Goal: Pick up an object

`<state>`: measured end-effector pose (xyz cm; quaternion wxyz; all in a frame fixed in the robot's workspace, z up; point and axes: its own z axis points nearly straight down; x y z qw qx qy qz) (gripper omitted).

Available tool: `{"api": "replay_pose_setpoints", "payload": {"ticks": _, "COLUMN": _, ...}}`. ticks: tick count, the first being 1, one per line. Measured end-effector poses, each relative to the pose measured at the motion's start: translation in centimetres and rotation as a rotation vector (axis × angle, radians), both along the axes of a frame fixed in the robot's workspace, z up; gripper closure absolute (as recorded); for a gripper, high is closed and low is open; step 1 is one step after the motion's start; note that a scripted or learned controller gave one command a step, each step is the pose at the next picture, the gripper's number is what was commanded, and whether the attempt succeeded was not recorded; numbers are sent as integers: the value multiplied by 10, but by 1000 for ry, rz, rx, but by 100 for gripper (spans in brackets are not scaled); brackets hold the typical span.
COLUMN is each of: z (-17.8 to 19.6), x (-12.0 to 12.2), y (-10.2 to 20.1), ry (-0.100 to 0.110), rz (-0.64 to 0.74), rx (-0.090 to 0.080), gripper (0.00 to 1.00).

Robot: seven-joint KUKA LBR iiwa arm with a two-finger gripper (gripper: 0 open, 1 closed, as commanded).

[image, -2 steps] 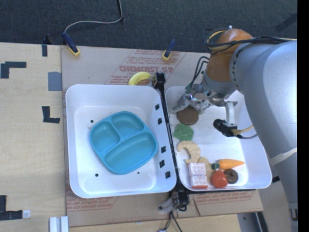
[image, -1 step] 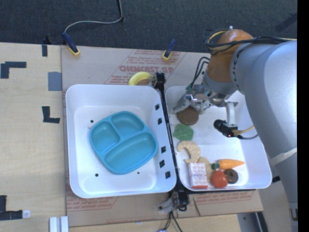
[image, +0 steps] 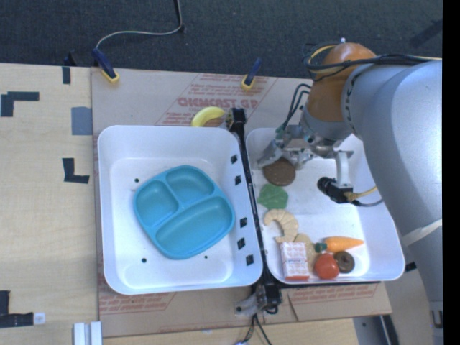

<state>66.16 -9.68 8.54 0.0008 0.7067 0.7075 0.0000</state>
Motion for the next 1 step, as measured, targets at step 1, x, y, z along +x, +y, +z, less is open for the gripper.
{"api": "replay_pose_setpoints", "payload": {"ticks": 1, "z": 0, "x": 7, "y": -2, "ry": 0, "rz": 1, "rx": 1, "gripper": 0}}
